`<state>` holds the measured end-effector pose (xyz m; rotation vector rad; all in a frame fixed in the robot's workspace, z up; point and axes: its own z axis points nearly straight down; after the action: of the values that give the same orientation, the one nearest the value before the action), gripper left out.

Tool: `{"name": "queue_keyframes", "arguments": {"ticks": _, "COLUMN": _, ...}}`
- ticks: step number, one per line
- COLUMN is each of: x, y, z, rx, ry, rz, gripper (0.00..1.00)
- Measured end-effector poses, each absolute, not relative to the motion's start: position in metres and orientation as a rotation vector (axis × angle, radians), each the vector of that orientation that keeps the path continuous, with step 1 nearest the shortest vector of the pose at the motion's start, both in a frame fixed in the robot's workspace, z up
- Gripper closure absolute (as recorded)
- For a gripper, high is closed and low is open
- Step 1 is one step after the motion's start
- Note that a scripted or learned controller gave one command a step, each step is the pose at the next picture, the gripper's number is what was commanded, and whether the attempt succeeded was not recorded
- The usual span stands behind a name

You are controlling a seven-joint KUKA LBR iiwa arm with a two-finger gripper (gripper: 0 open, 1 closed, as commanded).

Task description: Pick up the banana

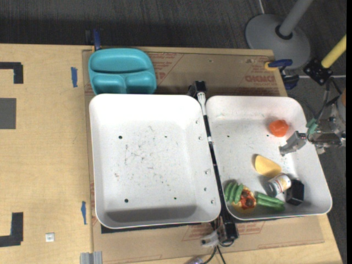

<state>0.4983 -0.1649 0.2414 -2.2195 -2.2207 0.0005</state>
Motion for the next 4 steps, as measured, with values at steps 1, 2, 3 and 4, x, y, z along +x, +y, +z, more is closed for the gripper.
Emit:
{"name": "queue_keyframes", "arguments": {"ticks": 1, "x": 0.481, "y": -0.105, "z": 0.095, "rx": -1.948, "ry": -2.471, "rz": -0.003, "gripper": 0.00}}
{"name": "queue_keyframes", "arguments": {"ticks": 2, "x": 0.513, "y": -0.059, "z": 0.185, "rx": -1.994, "ry": -2.429, "rz": -0.002, "gripper": 0.00}}
{"name": "queue_keyframes", "arguments": {"ticks": 3, "x": 0.479, "y": -0.007, "z": 0.184, "rx": -1.826, "ry": -2.554, "rz": 0.000, "gripper": 0.00}}
{"name": "queue_keyframes", "arguments": {"ticks": 4, "x": 0.480, "y": -0.008, "z": 0.194, "rx": -1.829, "ry": -2.556, "rz": -0.002, "gripper": 1.00}}
